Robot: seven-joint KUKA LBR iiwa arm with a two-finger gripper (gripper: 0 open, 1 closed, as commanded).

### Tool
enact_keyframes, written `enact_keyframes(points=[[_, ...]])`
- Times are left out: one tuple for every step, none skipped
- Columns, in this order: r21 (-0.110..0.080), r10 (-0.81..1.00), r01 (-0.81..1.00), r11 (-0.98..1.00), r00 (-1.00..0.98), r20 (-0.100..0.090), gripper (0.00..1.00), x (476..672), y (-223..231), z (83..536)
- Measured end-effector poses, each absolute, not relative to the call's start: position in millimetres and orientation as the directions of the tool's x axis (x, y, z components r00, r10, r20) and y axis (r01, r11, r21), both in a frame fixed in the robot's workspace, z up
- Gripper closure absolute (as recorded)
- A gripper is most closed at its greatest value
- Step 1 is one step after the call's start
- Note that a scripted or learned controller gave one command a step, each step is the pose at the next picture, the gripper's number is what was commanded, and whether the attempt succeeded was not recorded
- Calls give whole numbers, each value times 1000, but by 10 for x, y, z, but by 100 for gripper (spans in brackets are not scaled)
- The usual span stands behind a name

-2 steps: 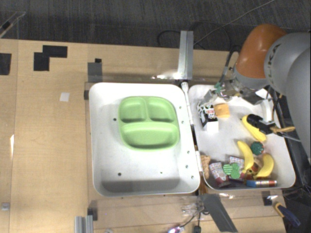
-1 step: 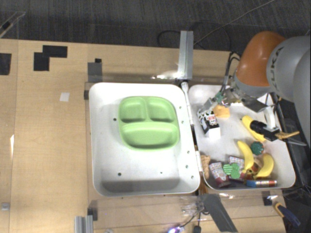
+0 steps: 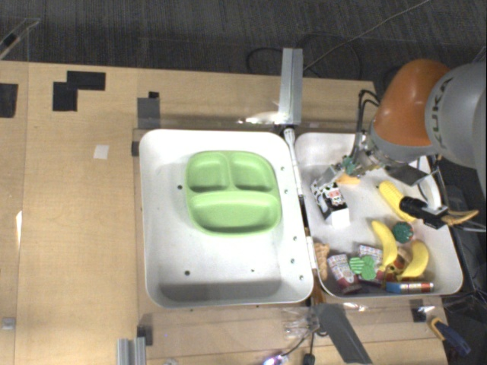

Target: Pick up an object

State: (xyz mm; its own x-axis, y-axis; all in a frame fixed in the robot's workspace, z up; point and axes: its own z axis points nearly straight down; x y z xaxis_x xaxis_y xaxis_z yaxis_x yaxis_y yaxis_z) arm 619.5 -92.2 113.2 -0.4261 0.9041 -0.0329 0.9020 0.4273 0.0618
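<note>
The right bin [image 3: 449, 276] holds the loose objects. A small black-and-white carton [image 3: 330, 197] lies near its left wall, with a white block [image 3: 339, 218] just in front of it. Three yellow bananas lie to the right: one [image 3: 393, 197] mid-bin, one [image 3: 383, 239] below it, one [image 3: 418, 258] by the front right corner. My gripper [image 3: 351, 163] reaches down from the grey arm with the orange band [image 3: 407, 105] and hangs over the back of the bin, just above and right of the carton. A small orange piece [image 3: 349, 179] shows right below it. Nothing is visibly held.
The left bin [image 3: 163, 280] carries a green divided plate [image 3: 230, 190]. At the right bin's front lie snack packets [image 3: 341, 269], a green toy [image 3: 368, 265], a dark green round thing [image 3: 402, 233] and a red and blue marker [image 3: 408, 286]. A metal post [image 3: 291, 82] stands behind the bins.
</note>
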Motion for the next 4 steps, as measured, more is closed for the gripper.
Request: enact_keyframes(points=[[53,988,987,-152,152,14,0,6054,-884,1110],[69,997,995,71,-71,-9,0,6053,-905,1119],[67,1000,997,24,-23,-7,0,6037,-886,1116],[7,995,995,-97,97,0,0,6523,-693,1870]])
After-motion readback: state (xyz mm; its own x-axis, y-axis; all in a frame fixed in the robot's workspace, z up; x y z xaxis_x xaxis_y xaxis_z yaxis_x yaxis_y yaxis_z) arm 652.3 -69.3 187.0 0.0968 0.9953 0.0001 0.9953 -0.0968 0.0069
